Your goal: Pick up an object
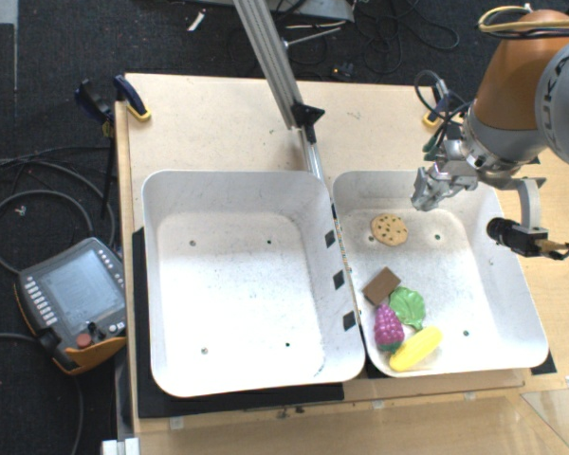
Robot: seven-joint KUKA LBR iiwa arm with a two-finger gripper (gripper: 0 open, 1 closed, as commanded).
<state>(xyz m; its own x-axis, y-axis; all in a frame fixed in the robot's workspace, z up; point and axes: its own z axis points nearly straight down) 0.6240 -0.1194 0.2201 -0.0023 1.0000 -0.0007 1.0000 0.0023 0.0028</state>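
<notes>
In the right bin [498, 292] lie a round tan cookie [390, 229], a brown square block [382, 285], a green leafy piece [408, 305], a purple grape bunch [389, 327] and a yellow banana-like piece [415, 349]. My gripper [427, 195] hangs over the far part of this bin, just right of and behind the cookie, with nothing seen between its fingers. The fingers point down and sit close together.
The left bin [171, 254] sits beside the right one, divided by a shared rim with black tabs. A slanted metal rail [270, 55] crosses the back of the bench. A teach pendant [71, 301] lies on the floor at left.
</notes>
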